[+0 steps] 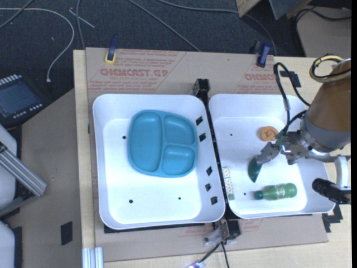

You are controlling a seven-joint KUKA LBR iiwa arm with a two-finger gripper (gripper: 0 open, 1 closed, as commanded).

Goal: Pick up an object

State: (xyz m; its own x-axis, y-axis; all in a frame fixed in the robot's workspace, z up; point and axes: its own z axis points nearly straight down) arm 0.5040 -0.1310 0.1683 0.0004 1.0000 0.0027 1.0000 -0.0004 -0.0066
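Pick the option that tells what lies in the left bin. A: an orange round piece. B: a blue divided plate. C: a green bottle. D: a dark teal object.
B: the blue divided plate lies alone in the left bin, while the green bottle, the orange round piece and the dark teal object are all in the right bin.

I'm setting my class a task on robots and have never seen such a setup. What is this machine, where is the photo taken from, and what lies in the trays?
The photo is taken by one camera fixed above the bench, looking down at a slant. The grey and orange machine on the right is a robot arm; its gripper reaches into the right bin. That bin holds a small orange object, a dark green object just below the gripper, and a green bottle lying on its side. The left bin holds a blue divided plate. Whether anything is gripped is unclear.
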